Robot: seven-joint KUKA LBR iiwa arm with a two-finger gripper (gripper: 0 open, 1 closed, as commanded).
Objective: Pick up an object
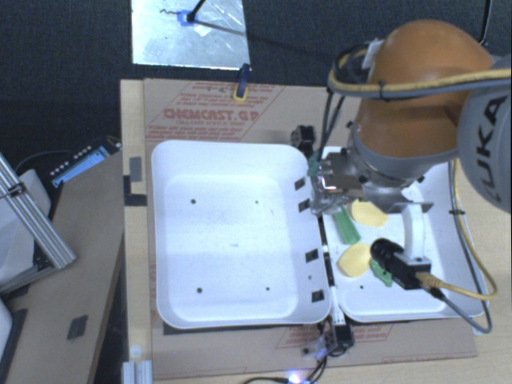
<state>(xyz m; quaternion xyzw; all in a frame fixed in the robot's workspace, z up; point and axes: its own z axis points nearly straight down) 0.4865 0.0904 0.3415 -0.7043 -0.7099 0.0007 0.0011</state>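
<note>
My gripper [330,202] hangs over the left edge of the right bin [448,298], under the orange wrist. A green stick-shaped piece [346,227] lies just below it, slanting toward the bin's middle; whether the gripper touches it I cannot tell. One pale yellow round piece [369,214] lies to the right of the green piece. A second yellow piece [354,260] lies nearer the front. A small green bit [381,273] peeks out beside it.
The left bin [232,230] lies beside the right one, with black clips [311,254] along the shared rims. Both bins rest on a cardboard sheet [212,110]. A foil-like square [190,21] sits at the back.
</note>
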